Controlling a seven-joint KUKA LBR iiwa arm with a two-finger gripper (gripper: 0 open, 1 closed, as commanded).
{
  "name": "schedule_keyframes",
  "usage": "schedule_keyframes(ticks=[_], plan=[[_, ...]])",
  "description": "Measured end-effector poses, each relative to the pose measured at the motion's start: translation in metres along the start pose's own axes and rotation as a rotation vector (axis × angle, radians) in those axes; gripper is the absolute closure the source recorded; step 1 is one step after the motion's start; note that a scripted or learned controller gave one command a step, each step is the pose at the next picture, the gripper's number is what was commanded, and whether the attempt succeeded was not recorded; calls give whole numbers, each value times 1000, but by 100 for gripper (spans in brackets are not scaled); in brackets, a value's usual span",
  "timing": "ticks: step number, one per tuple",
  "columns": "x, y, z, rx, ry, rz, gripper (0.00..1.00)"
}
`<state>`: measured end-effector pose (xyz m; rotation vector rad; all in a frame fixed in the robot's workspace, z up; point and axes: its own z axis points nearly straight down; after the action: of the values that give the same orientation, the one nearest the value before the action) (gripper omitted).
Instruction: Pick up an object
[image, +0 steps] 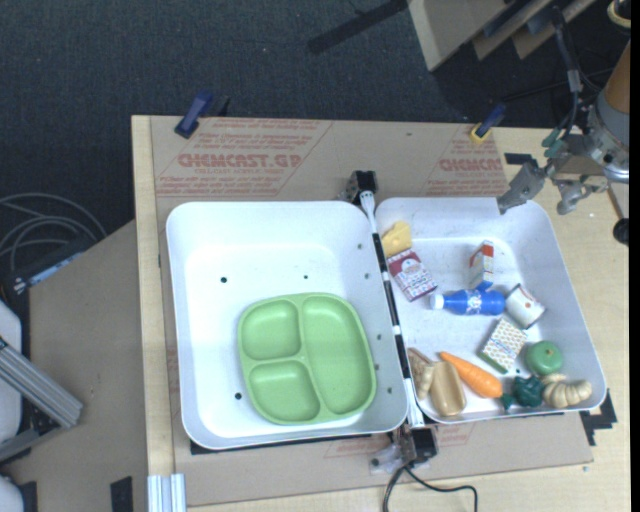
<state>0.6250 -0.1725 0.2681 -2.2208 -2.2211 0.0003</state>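
Hovering: tool (545, 190) upper right of frame, fingers spread, nothing btwn | objs in right bin (565, 262): blue bottle (472, 300) center, carrot (471, 374) lower | green tray (304, 357) in left bin (200, 300)

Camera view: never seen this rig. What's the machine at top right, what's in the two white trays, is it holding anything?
This is one fixed camera above a bench, looking down at a slant. The machine at the top right is a robot arm ending in a two-finger gripper; it hangs above the far corner of the right bin, its fingers spread, with nothing between them.

Two shallow white bins sit side by side on a cardboard sheet. The left bin holds a green divided plate.

The right bin holds small toy items: a yellow block, a red-and-white carton, a blue bottle, a carrot, a green apple and a few others too small to name.

Its job is to pick one up; nothing is picked yet.
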Motion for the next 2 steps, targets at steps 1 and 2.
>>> schedule_keyframes(ticks=[1,2], plan=[[-8,23,111,4,2,0,0],[0,32,185,4,1,-1,0]])
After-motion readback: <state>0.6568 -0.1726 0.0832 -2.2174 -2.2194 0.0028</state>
